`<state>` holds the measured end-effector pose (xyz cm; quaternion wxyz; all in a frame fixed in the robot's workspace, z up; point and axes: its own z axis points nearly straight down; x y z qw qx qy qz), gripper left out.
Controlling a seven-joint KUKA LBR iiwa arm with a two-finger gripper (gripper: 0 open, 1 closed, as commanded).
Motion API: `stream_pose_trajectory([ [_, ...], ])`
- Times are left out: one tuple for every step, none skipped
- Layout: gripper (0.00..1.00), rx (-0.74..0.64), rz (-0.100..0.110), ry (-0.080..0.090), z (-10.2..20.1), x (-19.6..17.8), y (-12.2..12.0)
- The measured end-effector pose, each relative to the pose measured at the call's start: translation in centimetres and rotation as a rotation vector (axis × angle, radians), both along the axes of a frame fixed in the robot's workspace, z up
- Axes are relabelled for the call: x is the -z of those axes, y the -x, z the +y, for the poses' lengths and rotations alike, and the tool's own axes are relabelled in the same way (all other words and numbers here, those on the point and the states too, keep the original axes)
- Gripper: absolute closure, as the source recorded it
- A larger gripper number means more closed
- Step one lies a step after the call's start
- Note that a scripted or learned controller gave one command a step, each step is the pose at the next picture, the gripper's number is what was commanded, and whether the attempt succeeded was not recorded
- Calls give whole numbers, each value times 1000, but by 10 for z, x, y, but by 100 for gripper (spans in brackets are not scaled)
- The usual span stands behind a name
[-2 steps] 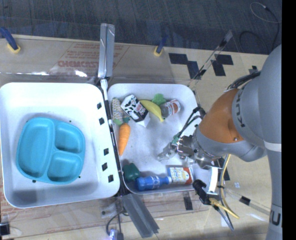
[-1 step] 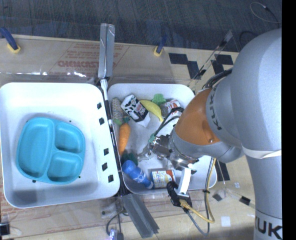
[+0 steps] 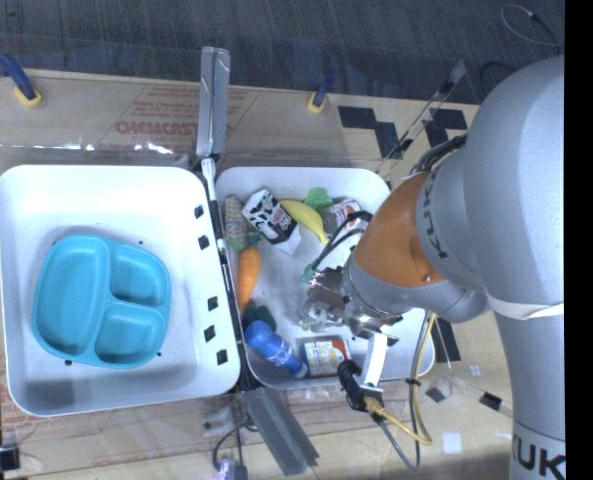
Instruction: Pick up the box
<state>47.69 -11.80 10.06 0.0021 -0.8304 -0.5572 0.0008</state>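
Observation:
A small box with a black-and-white cow pattern [image 3: 269,215] lies tilted at the back of the right bin [image 3: 276,180], between a corn cob [image 3: 234,221] and a banana [image 3: 307,218]. Another small boxy pack with a red and white label [image 3: 323,354] lies near the bin's front wall. My gripper [image 3: 319,302] reaches down into the middle of the right bin, in front of the banana and behind the labelled pack. It is well apart from the cow-pattern box. The wrist and orange band [image 3: 401,243] hide the bin's right part.
A carrot [image 3: 247,274] lies along the right bin's left wall, and a blue bottle [image 3: 273,348] lies at the front left. A green item [image 3: 319,198] and a can [image 3: 346,211] sit at the back. The left bin [image 3: 36,183] holds a blue divided plate [image 3: 101,298].

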Motion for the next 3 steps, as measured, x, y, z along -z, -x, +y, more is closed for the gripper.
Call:
stream_pose_trajectory([
  [0, 0, 0, 0, 0, 0, 0],
  [0, -57, -4, 3, -52, 9, 0],
  [0, -126, -6, 4, -71, 9, 0],
])
